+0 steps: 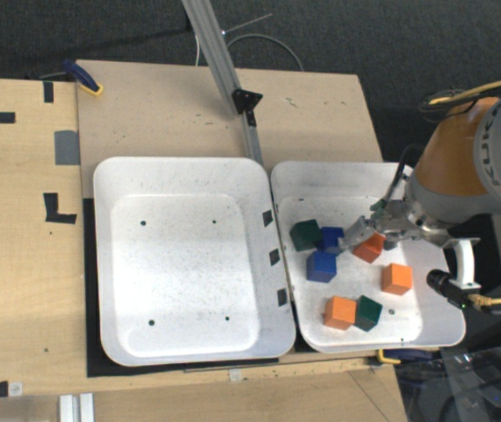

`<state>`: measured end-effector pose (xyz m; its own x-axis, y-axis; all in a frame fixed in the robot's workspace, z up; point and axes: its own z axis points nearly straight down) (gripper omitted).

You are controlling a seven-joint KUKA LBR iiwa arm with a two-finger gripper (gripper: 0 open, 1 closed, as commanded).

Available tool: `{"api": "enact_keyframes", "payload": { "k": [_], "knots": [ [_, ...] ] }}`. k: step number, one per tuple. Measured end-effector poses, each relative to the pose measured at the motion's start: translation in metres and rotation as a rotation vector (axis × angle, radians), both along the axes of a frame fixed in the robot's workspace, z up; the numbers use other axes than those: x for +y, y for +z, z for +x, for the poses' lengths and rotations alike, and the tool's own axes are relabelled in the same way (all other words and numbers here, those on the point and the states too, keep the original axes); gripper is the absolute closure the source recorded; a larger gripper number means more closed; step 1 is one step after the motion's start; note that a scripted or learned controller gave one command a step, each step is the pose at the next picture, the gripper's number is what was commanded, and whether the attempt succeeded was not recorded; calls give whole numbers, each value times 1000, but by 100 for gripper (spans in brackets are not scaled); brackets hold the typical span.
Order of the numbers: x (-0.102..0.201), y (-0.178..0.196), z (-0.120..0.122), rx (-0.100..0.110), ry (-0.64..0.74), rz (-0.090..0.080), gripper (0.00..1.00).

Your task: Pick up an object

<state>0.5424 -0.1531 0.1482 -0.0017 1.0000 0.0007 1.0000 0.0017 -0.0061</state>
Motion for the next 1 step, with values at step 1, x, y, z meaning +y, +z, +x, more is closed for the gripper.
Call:
{"api": "enact_keyframes", "payload": {
  "k": [1],
  "knots": [
    [-3, -30, 5, -23, -1, -8, 0]
  ]
}}
